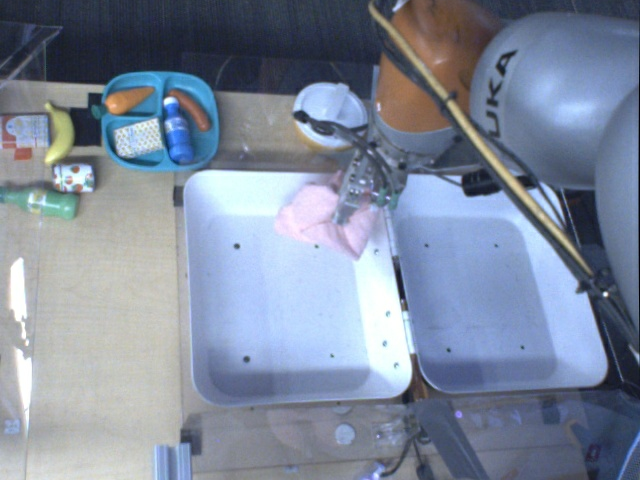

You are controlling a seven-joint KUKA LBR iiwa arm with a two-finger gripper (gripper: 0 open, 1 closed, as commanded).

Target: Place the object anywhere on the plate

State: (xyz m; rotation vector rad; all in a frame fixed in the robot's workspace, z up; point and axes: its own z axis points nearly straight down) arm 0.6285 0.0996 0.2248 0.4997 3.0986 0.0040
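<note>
Camera view has the fingers [352, 208] down on a pink cloth [318, 218] at the left bin's [230, 368] far right corner; whether they grip it, I cannot tell. Placing seems not yet done, with no plate identifiable beneath them.

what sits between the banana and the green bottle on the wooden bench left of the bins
In the camera view, a small printed can lies on its side between the yellow banana and the green bottle, on the wooden bench.
</note>
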